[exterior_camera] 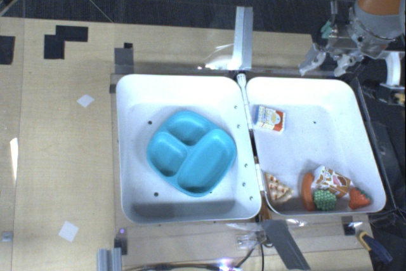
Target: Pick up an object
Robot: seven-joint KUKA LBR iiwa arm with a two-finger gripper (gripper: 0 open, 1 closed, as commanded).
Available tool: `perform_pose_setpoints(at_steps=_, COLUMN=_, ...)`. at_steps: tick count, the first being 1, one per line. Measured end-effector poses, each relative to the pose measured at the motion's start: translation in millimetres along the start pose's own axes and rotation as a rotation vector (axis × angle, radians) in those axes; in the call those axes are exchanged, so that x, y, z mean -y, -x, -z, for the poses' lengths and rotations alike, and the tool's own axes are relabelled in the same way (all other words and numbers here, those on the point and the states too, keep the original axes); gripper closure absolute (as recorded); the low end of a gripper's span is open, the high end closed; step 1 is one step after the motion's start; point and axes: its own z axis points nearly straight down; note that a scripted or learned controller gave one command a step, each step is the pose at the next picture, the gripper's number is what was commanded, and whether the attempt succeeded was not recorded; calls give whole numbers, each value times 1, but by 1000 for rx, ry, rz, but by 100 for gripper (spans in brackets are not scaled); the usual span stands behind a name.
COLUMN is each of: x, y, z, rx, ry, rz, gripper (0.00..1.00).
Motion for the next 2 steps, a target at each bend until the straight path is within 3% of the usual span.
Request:
perform_pose_setpoints(at_steps=1, x=-8, y=-6, z=30, rx=1, ry=3, rz=208, gripper=0)
perform_pose_setpoints(at_steps=2, x=26, y=13, z=-114, rx=0, ry=0, rz=289, gripper=0)
